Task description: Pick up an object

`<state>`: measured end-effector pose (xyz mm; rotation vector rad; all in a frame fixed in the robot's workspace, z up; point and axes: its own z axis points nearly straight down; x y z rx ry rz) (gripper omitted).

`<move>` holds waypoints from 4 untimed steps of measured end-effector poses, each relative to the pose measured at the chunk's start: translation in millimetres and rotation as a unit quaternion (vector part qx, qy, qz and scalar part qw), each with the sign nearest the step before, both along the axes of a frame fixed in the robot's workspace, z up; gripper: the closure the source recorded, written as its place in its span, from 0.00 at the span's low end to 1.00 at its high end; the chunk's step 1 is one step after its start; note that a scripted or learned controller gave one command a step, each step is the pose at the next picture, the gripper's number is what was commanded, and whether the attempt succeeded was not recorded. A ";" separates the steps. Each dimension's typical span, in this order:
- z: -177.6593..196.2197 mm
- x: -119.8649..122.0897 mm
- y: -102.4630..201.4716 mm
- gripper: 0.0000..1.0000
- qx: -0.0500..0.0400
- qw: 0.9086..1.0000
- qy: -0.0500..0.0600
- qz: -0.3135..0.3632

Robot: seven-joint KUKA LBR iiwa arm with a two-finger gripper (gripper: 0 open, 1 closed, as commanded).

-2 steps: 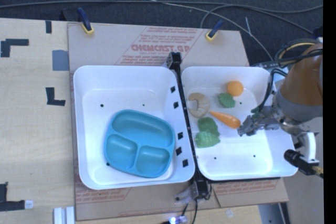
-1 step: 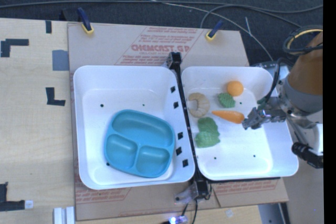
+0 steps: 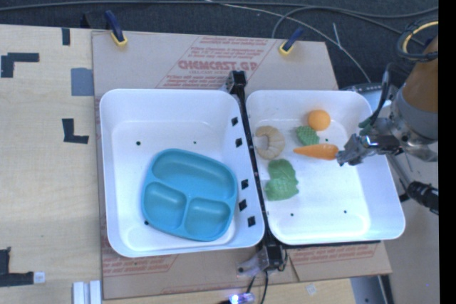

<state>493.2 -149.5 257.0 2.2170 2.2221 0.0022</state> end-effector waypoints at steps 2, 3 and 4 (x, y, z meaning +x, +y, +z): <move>8.0 7.2 104.8 1.00 0.001 1.000 0.002 0.001; -7.1 15.0 153.5 1.00 0.000 1.000 0.003 0.002; -7.4 11.4 214.3 1.00 0.001 1.000 0.003 0.002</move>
